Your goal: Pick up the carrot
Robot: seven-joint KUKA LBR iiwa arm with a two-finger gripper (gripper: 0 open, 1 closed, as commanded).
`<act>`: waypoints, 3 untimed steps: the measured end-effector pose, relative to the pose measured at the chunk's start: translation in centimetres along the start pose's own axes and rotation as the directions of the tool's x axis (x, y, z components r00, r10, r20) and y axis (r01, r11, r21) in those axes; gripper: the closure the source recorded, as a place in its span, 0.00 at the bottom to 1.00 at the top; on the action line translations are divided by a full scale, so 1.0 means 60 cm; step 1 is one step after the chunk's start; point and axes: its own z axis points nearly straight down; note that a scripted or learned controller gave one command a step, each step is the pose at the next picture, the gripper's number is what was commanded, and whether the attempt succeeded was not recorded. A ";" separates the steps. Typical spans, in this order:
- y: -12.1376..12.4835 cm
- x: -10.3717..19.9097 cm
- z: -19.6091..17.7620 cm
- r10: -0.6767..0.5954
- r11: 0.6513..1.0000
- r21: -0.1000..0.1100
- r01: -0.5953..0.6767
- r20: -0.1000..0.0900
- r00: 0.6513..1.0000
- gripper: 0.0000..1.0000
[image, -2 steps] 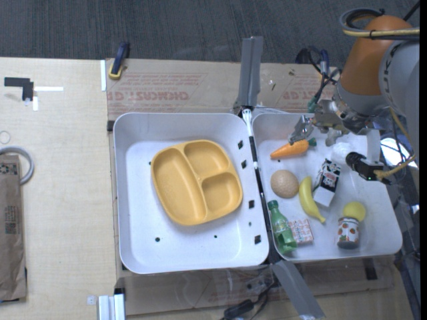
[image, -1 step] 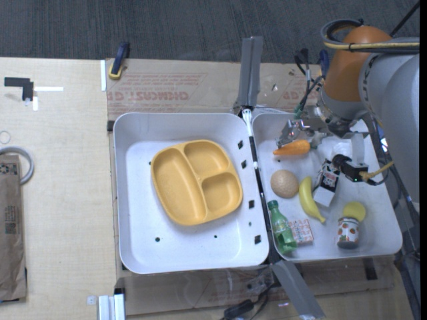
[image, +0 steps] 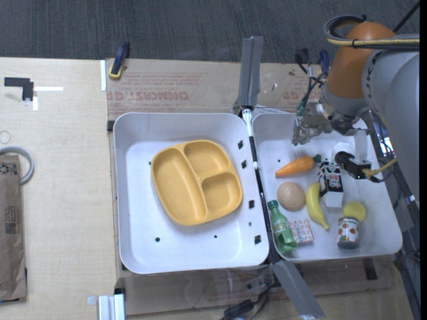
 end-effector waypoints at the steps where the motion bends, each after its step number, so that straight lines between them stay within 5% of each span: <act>1: 0.000 0.000 0.000 0.000 1.000 0.000 0.000 0.000 1.000 0.00; 2: -0.057 0.020 -0.068 -0.124 0.992 0.011 0.124 -0.007 0.992 0.00; 3: -0.070 0.011 0.018 -0.262 0.965 -0.015 0.262 -0.002 0.965 0.00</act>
